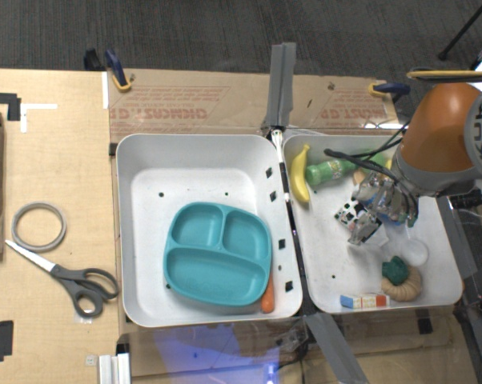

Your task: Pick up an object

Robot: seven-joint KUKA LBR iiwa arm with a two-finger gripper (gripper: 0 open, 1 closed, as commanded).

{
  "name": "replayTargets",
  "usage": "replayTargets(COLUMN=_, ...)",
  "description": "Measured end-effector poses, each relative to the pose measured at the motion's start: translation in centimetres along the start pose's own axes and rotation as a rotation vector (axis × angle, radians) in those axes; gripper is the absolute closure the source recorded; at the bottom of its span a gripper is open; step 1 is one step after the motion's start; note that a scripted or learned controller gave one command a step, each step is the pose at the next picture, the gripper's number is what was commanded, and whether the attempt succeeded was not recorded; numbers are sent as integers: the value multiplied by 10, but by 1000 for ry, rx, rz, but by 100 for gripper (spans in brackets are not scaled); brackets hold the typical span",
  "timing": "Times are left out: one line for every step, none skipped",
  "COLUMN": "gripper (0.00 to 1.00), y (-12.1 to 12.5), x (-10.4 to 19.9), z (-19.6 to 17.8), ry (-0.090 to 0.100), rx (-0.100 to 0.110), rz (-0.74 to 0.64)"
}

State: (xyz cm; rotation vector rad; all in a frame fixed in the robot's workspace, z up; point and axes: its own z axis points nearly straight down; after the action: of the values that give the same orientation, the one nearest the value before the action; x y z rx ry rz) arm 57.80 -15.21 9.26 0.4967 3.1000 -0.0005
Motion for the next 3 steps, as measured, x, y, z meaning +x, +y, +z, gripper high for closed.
replayTargets(gripper=0, y=-49, x=-59, z=0, ry=2, rx=-7, rz=-120)
replayTargets(gripper=0, y=-46, x=-63, z=1, ry=7, rx=-8, rz=-57)
replayTargets(gripper=100, y=-48, x=-66, z=-11, ry=-5, rx=-4, rz=-56)
